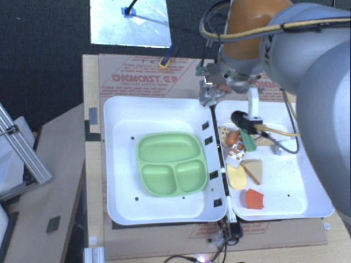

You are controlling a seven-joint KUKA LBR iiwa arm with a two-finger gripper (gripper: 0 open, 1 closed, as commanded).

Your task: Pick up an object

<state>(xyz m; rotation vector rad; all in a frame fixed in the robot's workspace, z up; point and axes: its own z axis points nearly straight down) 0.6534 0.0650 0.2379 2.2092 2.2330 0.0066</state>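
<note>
**Object choices sit in the right bin while my gripper hangs over the rim between the bins**

My gripper (209, 97) hangs at the far end of the rim where the two bins meet. It holds nothing that I can see, and from this angle I cannot tell whether it is spread or pressed together.

The things worth taking lie in the right bin (288, 188), crowded against its left wall: a green piece (248, 142), a small red piece (233, 137), a yellow slice (237, 177), a tan wedge (254, 170) and an orange block (253, 199). The yellow slice and the tan wedge touch, and the upper pieces overlap.

I judge the orange block the best pick. It stands apart at the near end with bare bin floor on its right, so I should come down straight over it, open wide and close across its short sides. I should also keep off the bin wall on its left.

The left bin (122, 147) holds a green divided tray (171, 163), too broad and flat for a clean pinch.

My wrist points down under the orange band (255, 15), and the grey forearm (318, 86) sweeps in from the right, above the right bin.
</note>
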